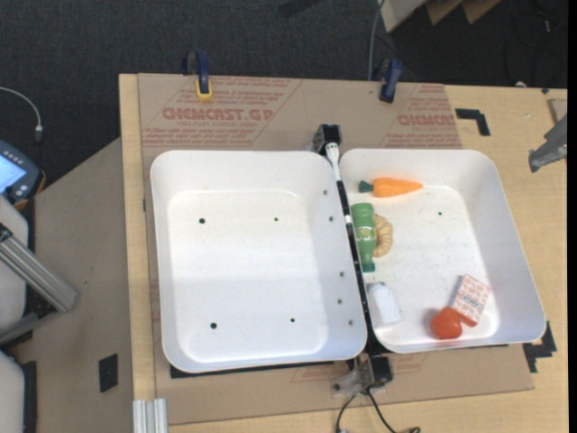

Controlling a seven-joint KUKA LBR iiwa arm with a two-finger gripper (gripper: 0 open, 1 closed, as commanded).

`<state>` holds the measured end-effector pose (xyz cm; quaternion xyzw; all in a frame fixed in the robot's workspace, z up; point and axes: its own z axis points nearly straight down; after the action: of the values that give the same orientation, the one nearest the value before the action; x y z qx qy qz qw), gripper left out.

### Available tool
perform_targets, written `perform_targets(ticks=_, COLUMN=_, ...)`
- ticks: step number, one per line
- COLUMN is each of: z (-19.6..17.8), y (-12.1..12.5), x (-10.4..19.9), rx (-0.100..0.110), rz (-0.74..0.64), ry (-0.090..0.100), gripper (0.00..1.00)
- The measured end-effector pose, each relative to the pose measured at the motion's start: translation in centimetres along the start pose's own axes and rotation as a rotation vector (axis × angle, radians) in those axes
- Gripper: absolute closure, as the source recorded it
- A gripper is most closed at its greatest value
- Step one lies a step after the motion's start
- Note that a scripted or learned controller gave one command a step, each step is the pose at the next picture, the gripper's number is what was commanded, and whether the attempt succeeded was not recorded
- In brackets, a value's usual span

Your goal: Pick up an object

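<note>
The right bin (505,233) holds several objects. An orange toy carrot (393,187) lies near its far left corner. Below it a green bottle (363,233) lies along the left wall, touching a tan curled piece (385,235). A small white block (386,304) sits near the front left. At the front, a red ball (446,324) rests against a pink-and-white packet (472,298). A grey part of my gripper (548,150) pokes in at the right edge, above and outside the bin's far right corner, well clear of every object.
The left bin (243,260) stands beside the right one, with a black divider strip (347,242) between them. Both rest on a cardboard sheet (270,106) held by two clamps (200,72) at the back. Cables run at the front.
</note>
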<state>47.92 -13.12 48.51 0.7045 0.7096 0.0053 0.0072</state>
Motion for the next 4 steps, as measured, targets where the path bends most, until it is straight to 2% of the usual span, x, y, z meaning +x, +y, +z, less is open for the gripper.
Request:
perform_targets(ticks=1, z=2.6, y=0.7, x=10.2, rx=0.021, rz=-0.005, ry=0.005, gripper=0.00)
perform_targets(ticks=2, z=-2.2, y=0.2, x=21.2, rx=0.010, rz=-0.007, ry=0.006, gripper=0.00)
perform_targets(ticks=3, z=-5.2, y=0.3, x=26.4, rx=0.011, rz=0.000, ry=0.005, gripper=0.00)
perform_targets(ticks=4, z=-5.0, y=1.4, x=35.5, rx=0.016, rz=-0.003, ry=0.006, gripper=0.00)
